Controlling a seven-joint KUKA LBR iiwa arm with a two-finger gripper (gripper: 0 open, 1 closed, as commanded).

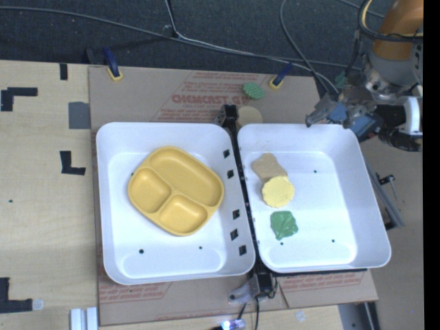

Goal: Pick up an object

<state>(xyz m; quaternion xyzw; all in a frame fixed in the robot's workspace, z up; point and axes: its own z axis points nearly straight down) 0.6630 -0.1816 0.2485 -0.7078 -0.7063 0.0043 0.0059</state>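
A pale wooden tabletop (41, 184) is carrying a sheet of printed cardboard (199, 95), with dark carpet and loose cables lying beyond its far edge. Two shallow white bins are sitting side by side on the cardboard, clipped together along their shared rim. The left bin (113, 249) is holding a yellow divided plate (175, 190) with three compartments, lying flat and turned at an angle near the bin's centre. The right bin (344, 232) is holding three small pieces toward its nine o'clock side: a tan piece (265, 165) at the top, a round yellow piece (278, 192) touching it just at its six o'clock, and a green leafy piece (283, 225) lying a little apart, farther toward six o'clock. A small green object (252, 90) is resting on the cardboard outside the bins, at twelve o'clock from their shared rim, with a pale round object (249, 115) just beside it. The grey arm with its orange band (401, 12) is hanging at the two o'clock corner of the scene, and its hand (330, 110) is hovering above the right bin's far rim, well apart from the three pieces; whether the hand is open or closed cannot be told, and nothing is showing in its grip.
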